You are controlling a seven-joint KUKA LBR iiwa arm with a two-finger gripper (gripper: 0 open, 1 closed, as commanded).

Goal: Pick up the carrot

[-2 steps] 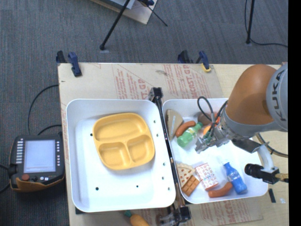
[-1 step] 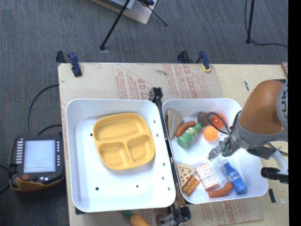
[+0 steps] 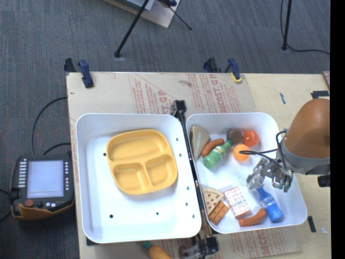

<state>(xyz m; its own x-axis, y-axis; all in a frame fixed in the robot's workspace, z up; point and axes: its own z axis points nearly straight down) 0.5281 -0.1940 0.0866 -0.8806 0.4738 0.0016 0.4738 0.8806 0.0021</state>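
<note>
- White, smooth plastic forms the two shallow bins: the left bin [image 3: 89, 198] and the right bin [image 3: 295, 209] sit side by side on the pale, printed cardboard-topped desk [image 3: 135, 90].
- A yellow plastic plate with three compartments [image 3: 143, 161] lies in the left bin.
- The right bin is crowded with toy food: a green plastic bottle [image 3: 216, 155], a reddish sausage [image 3: 212, 146], a red tomato [image 3: 250, 138], an orange ball [image 3: 240, 152], a brown waffle [image 3: 217, 211], a small red-and-white carton [image 3: 236, 200], a second sausage [image 3: 252, 218] and a blue bottle [image 3: 269, 205].
- The metallic gripper [image 3: 269, 177] hangs low over the right bin, just above the blue bottle and beside the orange ball; whether it is apart or together cannot be told from this angle.
- The orange, tapered plastic carrot [image 3: 156, 251] lies on the desk outside both bins, just past the near edge of the left bin.
- The carrot is well apart from the gripper, with the near rim of the right bin between them.
- A grey handheld control pad with a screen [image 3: 43, 185] rests on the carpet to the left of the desk.
</note>
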